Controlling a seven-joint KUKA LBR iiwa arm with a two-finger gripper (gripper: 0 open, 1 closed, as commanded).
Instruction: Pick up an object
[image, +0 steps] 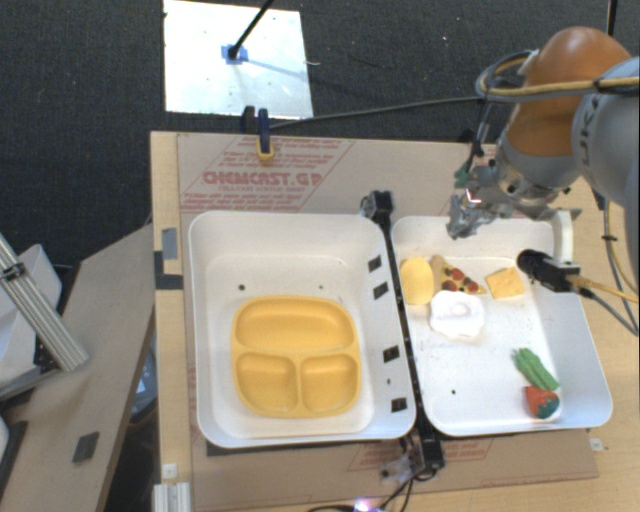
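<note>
The right bin (570, 340) holds several toy foods: a pale yellow rounded piece (416, 281), a small pizza-like slice with red dots (456, 277), a yellow cheese wedge (506, 283), a white fried egg (456, 315) and a green-and-red vegetable (538, 380). My gripper (464, 222) hangs over the back left part of this bin, above and behind the pizza-like slice. Nothing shows between its fingers.
The left bin (215, 300) carries a yellow divided tray (295, 355). A black clip-studded divider (392, 320) runs between the bins. Behind them lie a cardboard sheet (265, 170) with a blue-and-yellow clamp (262, 133) and a white paper (235, 60).
</note>
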